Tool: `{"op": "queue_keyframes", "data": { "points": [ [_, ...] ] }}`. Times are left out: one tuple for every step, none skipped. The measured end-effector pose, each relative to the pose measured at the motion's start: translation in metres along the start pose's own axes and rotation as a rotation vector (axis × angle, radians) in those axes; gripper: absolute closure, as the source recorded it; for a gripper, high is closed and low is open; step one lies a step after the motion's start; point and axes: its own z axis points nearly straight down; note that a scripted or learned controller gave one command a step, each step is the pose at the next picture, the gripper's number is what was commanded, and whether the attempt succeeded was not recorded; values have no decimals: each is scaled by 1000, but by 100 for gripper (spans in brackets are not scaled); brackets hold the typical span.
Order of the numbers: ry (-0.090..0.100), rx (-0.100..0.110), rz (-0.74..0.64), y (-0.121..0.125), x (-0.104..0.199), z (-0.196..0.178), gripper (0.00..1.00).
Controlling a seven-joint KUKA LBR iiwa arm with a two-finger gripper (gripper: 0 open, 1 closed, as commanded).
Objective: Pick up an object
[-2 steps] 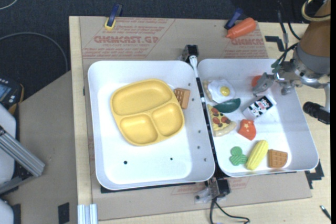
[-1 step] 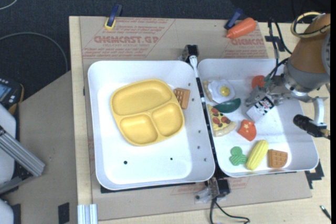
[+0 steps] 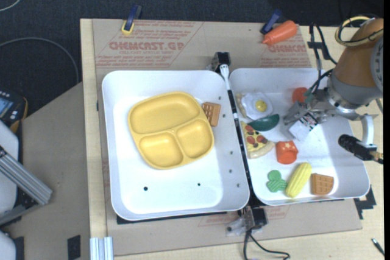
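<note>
From the overhead camera, the gripper (image 3: pixel 303 120) hangs low in the right bin (image 3: pixel 347 189); whether it grasps anything cannot be told. Just below-left sits a red block (image 3: pixel 286 151), small and chunky, beside a corn cob (image 3: pixel 298 179). The left bin (image 3: pixel 116 131) holds a yellow tray (image 3: pixel 170 129) with bare floor around it.
</note>
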Motion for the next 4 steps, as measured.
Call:
{"op": "queue_keyframes", "data": {
  "points": [
    [-1, -4, 0, 1, 0, -12, 100],
    [-4, -11, 2, 1, -6, -75, 100],
    [-4, -10, 0, 5, -15, -134, 100],
    [-2, -7, 0, 6, -16, -141, 100]
  ]
}}
